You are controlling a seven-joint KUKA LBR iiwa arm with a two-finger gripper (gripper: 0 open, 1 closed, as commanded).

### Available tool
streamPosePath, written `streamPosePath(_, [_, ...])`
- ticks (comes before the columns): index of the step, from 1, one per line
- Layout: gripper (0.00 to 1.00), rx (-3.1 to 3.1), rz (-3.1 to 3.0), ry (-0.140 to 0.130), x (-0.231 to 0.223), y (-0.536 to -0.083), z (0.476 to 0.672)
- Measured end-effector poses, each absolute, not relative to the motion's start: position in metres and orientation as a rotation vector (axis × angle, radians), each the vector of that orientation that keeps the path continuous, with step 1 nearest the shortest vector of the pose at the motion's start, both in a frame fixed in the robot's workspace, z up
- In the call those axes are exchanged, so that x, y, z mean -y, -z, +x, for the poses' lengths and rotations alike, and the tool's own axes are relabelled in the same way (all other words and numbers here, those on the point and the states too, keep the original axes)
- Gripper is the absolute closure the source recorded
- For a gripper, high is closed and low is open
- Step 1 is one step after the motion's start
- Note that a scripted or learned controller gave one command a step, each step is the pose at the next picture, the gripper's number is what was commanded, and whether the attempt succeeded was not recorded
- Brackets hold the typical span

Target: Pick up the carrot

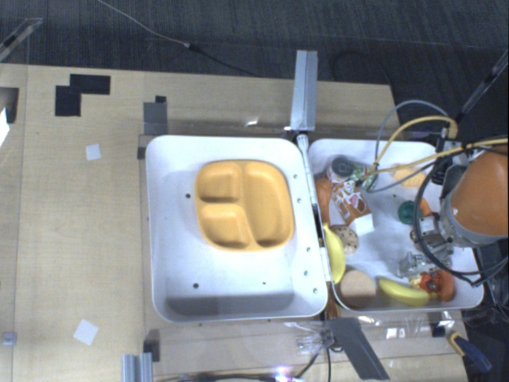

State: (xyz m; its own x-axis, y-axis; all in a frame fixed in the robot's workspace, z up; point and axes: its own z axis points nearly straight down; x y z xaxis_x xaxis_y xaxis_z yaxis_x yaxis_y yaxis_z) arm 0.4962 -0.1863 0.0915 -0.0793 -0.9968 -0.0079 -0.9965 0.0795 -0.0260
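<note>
Light wooden tabletop (71,237) under a slanted overhead look, dark carpet-like floor (238,14) beyond its far edge with a thin cable (119,14) trailing across it. Black squares (79,92) and small pale tags (94,151) scattered on the wood at left. Two shallow white bins side by side: left bin (171,293) holding a yellow sectioned plate (242,204) near its middle; right bin (469,297) crowded with play food. Along the right bin's left wall, a brownish-orange piece (323,196), a printed packet (348,201), a cookie (344,235) and a yellow banana (335,257); near its front edge, a round tan bun (358,283) and a second banana (402,291). Carrot (441,285) lying in the front right corner of the right bin, just beside the second banana's tip. Grey arm with orange band (481,196) reaching in from the right, yellow and dark cables looping above it. End effector (417,265) low over the right bin, just above the carrot and banana; cannot tell whether spread or pressed together, tangled in cables and clutter
</note>
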Motion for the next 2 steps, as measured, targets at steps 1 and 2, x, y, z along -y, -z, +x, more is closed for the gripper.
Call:
streamPosePath(1, [0.00, -2.269, -2.124, 0.003, 0.173, -0.092, 0.498])
streamPosePath(2, [0.00, -2.180, -2.247, 0.014, 0.203, -0.088, 0.517])
